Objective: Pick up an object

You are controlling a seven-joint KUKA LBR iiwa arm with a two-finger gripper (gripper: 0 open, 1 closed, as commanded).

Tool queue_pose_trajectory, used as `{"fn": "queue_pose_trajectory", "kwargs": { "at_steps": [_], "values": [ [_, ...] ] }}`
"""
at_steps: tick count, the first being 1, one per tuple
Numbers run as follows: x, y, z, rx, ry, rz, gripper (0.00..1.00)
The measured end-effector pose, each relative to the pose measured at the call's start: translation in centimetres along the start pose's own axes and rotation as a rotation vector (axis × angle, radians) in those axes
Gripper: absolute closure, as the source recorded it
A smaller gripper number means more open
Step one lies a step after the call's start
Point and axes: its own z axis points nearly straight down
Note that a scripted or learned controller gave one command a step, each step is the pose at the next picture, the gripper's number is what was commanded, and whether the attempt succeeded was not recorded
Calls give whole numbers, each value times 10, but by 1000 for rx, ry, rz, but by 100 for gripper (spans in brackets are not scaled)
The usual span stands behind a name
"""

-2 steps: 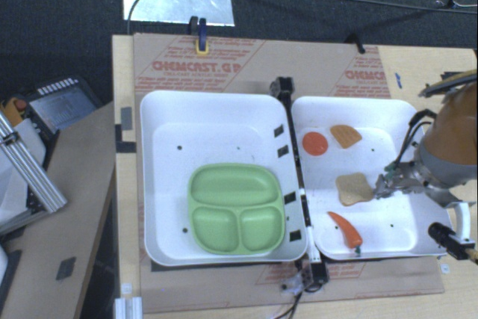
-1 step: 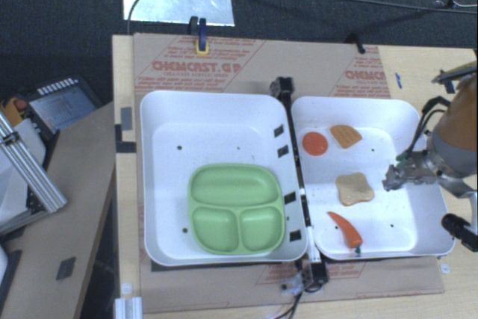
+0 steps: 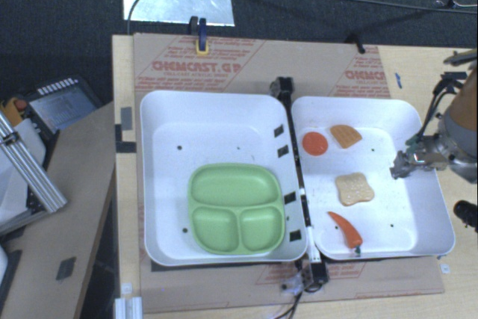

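Observation:
The right bin [image 3: 418, 235] holds a red round slice [image 3: 314, 143], a tan cracker-like piece [image 3: 346, 135], a pale toast-shaped piece [image 3: 354, 189] and a red chili pepper [image 3: 345, 228]. My gripper [image 3: 404, 163] hangs over the right side of this bin, to the right of the toast-shaped piece and apart from it. Nothing shows between its fingers. The arm enters from the right edge.
The left bin [image 3: 160, 123] bears a green three-compartment tray [image 3: 235, 206]. A black divider clip strip [image 3: 293, 168] runs between the bins. Cardboard [image 3: 224, 63] lies under both bins, with cables behind.

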Motion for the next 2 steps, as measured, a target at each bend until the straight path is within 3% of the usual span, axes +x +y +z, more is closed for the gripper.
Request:
{"fn": "queue_pose_trajectory", "kwargs": {
  "at_steps": [1,2],
  "values": [
    [0,2,-17,3,0,0,100],
    [52,-3,-9,6,3,-3,100]
  ]
}}
